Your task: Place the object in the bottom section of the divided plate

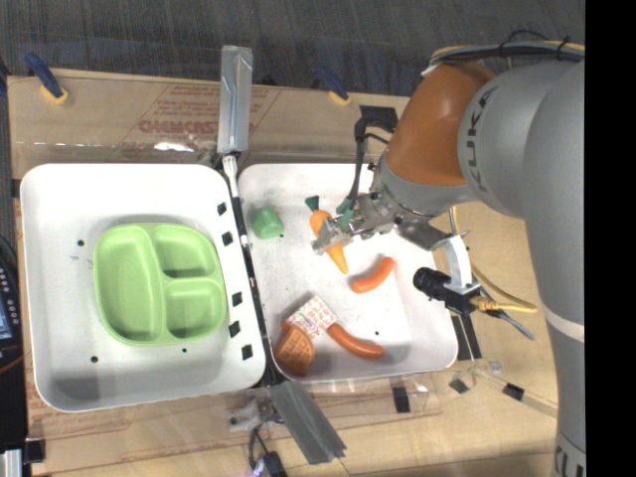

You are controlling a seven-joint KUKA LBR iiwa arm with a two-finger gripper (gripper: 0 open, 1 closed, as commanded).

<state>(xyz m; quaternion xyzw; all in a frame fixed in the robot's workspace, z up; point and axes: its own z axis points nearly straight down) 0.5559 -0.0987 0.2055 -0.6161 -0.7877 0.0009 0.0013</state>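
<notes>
The carrot is a small orange toy, tapered to a point at its lower end with a little green tuft at the top, and it lies at a slant in the right bin, up toward the middle of the floor. The jaws are right on top of it: the metal tip of the arm sits over the carrot's upper half, touching or all but touching it, and the pointed end pokes out below. From here I cannot tell whether the jaws are apart or clamped on it; the wrist hides that.

Around it in the same bin, a green lump rests near the left wall, a short sausage lies just right of the carrot's tip, a longer sausage lies near the front wall, and a waffle cone with a pink wrapper sits in the front left corner.

Over in the left bin, the green divided plate lies flat in the middle, well apart from the carrot, one big section on its left and two smaller ones on its right.
</notes>
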